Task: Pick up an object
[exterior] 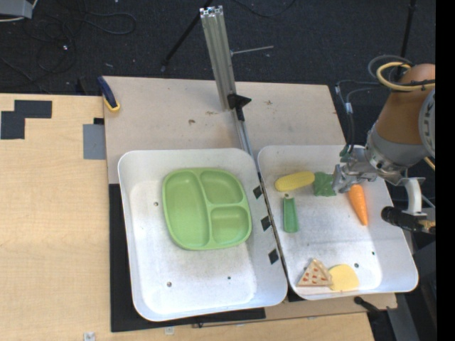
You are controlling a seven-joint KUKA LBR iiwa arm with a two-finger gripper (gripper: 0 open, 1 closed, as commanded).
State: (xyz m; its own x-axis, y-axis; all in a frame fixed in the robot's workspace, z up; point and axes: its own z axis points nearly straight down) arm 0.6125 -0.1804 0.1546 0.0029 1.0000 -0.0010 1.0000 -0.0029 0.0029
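The gripper (346, 178), grip state unclear, sits by the right bin's (398, 279) back edge over a green toy (325, 185), likely light and stiff, best pinched across its middle.

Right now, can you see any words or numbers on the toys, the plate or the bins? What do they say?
None: there are no words or numbers to read here.
The green plate is plain.
The banana, carrot and pizza slice have no labels.
The white bins have no writing.
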